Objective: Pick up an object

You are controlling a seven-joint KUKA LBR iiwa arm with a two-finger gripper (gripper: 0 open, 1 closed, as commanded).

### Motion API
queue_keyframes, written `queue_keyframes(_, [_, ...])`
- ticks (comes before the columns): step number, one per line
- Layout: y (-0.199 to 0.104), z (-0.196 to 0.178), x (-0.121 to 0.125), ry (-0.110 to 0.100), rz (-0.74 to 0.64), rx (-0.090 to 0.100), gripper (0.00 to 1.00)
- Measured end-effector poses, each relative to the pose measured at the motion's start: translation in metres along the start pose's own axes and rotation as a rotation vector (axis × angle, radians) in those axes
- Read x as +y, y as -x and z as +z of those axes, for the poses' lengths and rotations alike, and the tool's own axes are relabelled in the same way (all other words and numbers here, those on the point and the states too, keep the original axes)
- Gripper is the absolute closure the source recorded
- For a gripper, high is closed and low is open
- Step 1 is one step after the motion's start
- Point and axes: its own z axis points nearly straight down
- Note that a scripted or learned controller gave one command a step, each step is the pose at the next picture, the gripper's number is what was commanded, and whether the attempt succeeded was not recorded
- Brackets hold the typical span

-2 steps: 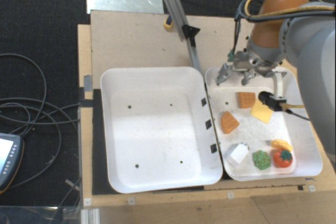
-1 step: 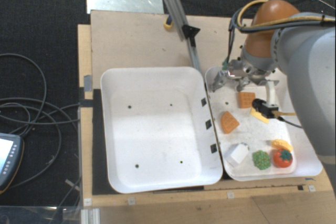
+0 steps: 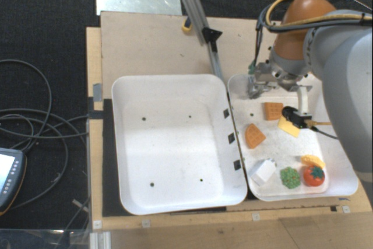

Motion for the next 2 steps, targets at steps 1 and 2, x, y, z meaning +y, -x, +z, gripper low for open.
queue_keyframes(1, [0.003, -0.06, 0.011, 0.006, 0.003, 0.001, 1.0])
queue_keyframes(2, [-0.006, -0.116, 0.008, 0.006, 0.001, 0.002, 1.0])
